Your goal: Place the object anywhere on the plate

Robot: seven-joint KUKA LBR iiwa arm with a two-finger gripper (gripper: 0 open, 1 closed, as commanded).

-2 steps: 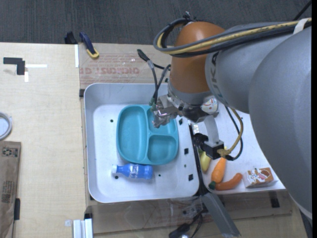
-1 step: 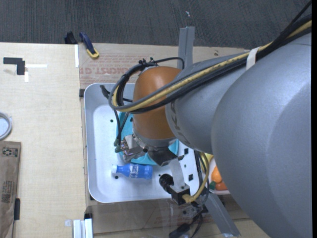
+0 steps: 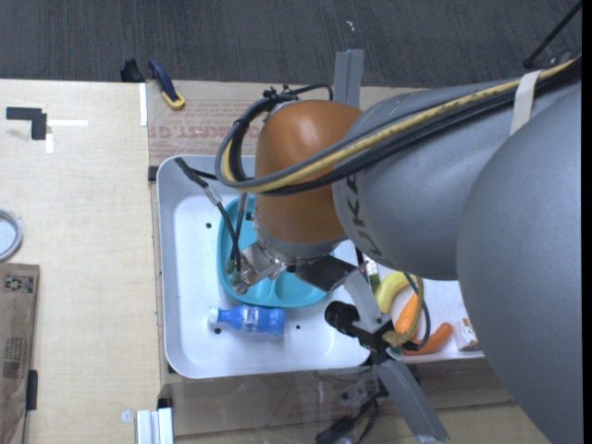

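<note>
Overhead, the grey arm [image 3: 444, 192] fills the right side, its orange band [image 3: 301, 169] hanging over the left white bin [image 3: 180, 276]. Black and yellow cables [image 3: 370, 141] run along it.

Table [image 3: 74, 202]: pale wood, with a roll of tape [image 3: 5, 236] at the far left edge and a blue-and-yellow clamp [image 3: 165, 83] near the top.

Blue plate [image 3: 296, 292] lies in the bin, mostly under the wrist; its left and lower rim show.

Pincer [image 3: 248, 271] sits low over the plate's left part. Cannot tell how far open it is, nor whether it has anything.

Blue bottle [image 3: 248, 319] lies on its side on the bin floor, just below the plate's rim, off the plate. Bare floor lies to its left.

Banana [image 3: 390, 289] and carrot [image 3: 407, 313] lie in the right bin, by the arm.
</note>
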